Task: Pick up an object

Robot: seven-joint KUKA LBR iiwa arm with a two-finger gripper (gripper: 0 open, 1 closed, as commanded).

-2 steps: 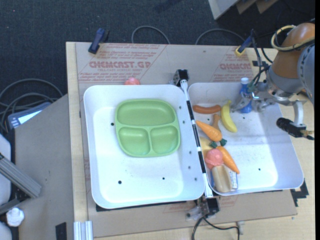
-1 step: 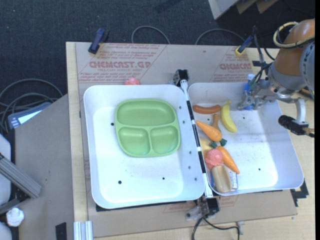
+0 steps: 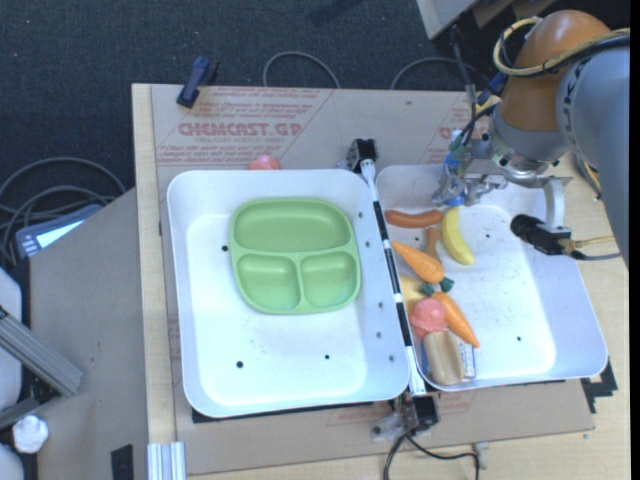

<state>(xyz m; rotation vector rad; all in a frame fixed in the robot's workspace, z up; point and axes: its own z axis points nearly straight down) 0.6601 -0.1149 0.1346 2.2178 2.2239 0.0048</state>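
Note:
The right bin point(image 3: 540, 318) holds several toy foods along its left side. There is a red-orange sausage point(image 3: 413, 217), a yellow banana point(image 3: 458, 238), an orange carrot point(image 3: 418, 261), a pink-red fruit point(image 3: 430, 314), a second carrot point(image 3: 458, 319) and a tan bread-like piece point(image 3: 445, 359). My gripper point(image 3: 458, 194) hangs at the bin's far left corner, just above the banana's upper end and to the right of the sausage. The wrist above it hides how it meets the banana.
A green divided plate point(image 3: 295, 253) lies in the left bin point(image 3: 200, 348). A black clamp point(image 3: 362, 153) sits at the far end of the wall between the bins. Cables and a black part point(image 3: 540, 235) of the arm reach over the right bin's far side.

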